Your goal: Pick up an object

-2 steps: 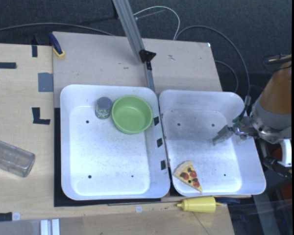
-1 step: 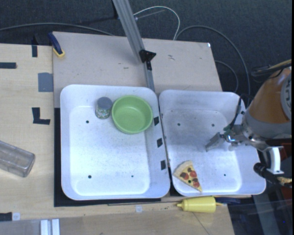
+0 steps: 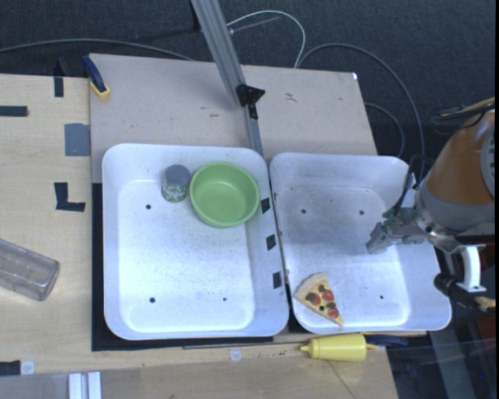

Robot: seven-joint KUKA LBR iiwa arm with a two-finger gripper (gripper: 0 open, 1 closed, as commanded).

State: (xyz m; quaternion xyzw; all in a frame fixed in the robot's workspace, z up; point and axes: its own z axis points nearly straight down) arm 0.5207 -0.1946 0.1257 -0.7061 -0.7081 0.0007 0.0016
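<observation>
The gripper [image 3: 381, 239] hovers over the right bin [image 3: 416, 302]; its jaw state is unclear. The pizza slice [image 3: 319, 295] lies nearest, toward the bin's front-left corner.

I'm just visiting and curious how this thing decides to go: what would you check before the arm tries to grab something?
1. Is there something to pick in the near bin? Pizza slice toy lies in the right bin: ok.
2. Is the gripper over that bin? Ok.
3. Is it above the slice? It sits up and to the right of it: not ok.
4. Fingers ready? Cannot tell.
5. Slice free of neighbours? Nothing touches it, though it lies near the bin's corner: ok.
6. Other options? Green bowl and small can in the left bin: ok.
</observation>
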